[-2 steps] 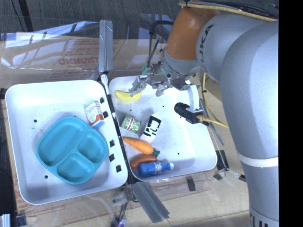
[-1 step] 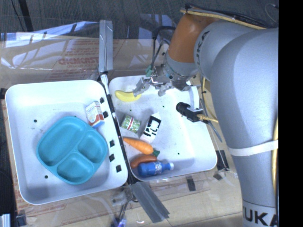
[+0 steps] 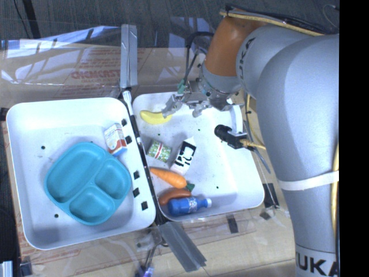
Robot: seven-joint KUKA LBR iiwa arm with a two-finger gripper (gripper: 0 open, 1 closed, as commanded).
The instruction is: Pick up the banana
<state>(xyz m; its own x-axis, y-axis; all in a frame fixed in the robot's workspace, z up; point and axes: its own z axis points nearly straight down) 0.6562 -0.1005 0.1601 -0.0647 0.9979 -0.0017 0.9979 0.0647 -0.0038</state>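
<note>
The yellow banana (image 3: 153, 117) lies in the far left corner of the right bin (image 3: 245, 180), close to the divider between the bins. My gripper (image 3: 185, 107) hangs just to the banana's right, low over the back of that bin. Its two grey fingers are spread apart: the left fingertip (image 3: 171, 105) is at the banana's right end and the other sits further right. Nothing is between the fingers. The grey arm with its orange band (image 3: 226, 46) comes in from the upper right.
The right bin also holds a green can (image 3: 158, 151), a black-and-white box (image 3: 184, 155), a carrot (image 3: 168, 177), a brown-red item (image 3: 172, 194) and a blue bottle (image 3: 189, 205). In the left bin (image 3: 34, 126) sit a blue divided plate (image 3: 87, 181) and a small carton (image 3: 115, 138).
</note>
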